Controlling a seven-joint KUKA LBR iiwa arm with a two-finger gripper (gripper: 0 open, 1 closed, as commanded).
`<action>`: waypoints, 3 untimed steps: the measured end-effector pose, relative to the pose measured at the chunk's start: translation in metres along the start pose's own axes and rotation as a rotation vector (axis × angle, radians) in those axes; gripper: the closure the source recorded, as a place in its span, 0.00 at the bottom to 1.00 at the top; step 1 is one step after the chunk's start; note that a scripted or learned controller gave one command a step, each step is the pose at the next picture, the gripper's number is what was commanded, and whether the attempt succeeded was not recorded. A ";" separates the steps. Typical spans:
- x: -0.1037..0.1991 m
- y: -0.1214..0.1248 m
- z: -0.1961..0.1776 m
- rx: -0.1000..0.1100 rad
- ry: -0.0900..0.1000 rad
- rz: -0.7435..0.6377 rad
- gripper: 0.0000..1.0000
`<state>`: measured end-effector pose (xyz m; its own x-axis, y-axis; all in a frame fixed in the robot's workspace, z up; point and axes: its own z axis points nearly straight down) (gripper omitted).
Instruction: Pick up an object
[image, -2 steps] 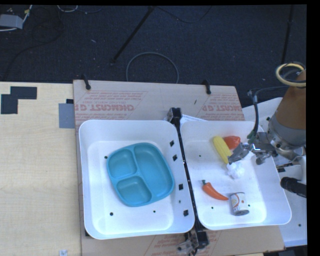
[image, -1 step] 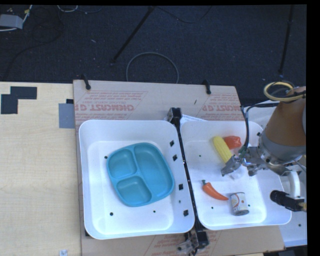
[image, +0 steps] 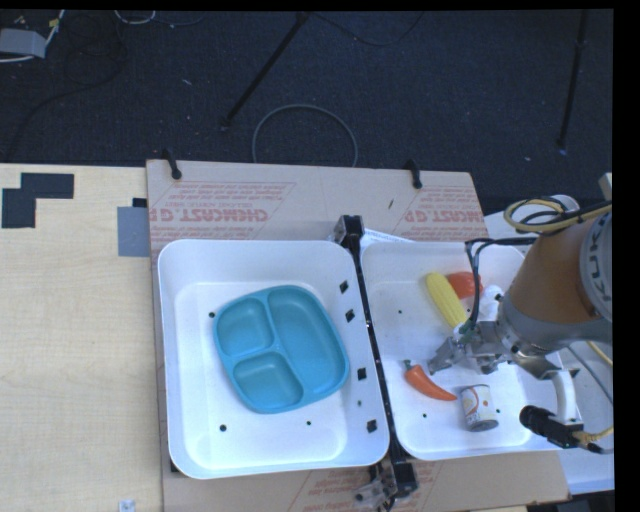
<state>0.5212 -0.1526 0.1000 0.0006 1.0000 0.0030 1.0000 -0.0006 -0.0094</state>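
Lying in the right bin (image: 420, 440), the orange chili pepper (image: 430, 384) runs diagonally, tip toward the divider, just below the pincer (image: 452, 353). Corn cob (image: 446, 300) slants above; a small can (image: 478, 407) sits beside.

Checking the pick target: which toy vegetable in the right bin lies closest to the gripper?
The orange-red pepper, just beside the gripper; the yellow corn cob lies farther up.

Two shallow white bins, left bin (image: 190, 300) and right bin (image: 400, 300); one blue three-compartment plate (image: 280, 347); one yellow corn cob (image: 445, 299); one orange-red pepper (image: 430, 384); one small printed can (image: 479, 407); one orange item (image: 462, 284), partly hidden and unidentifiable.
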 end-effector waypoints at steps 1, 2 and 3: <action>-0.002 0.001 -0.013 -0.004 -0.001 0.006 1.00; -0.004 0.004 -0.076 -0.013 -0.004 -0.002 1.00; -0.008 0.006 -0.119 -0.012 -0.004 -0.001 1.00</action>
<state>0.5283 -0.1609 0.2188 -0.0005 1.0000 -0.0007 1.0000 0.0005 0.0024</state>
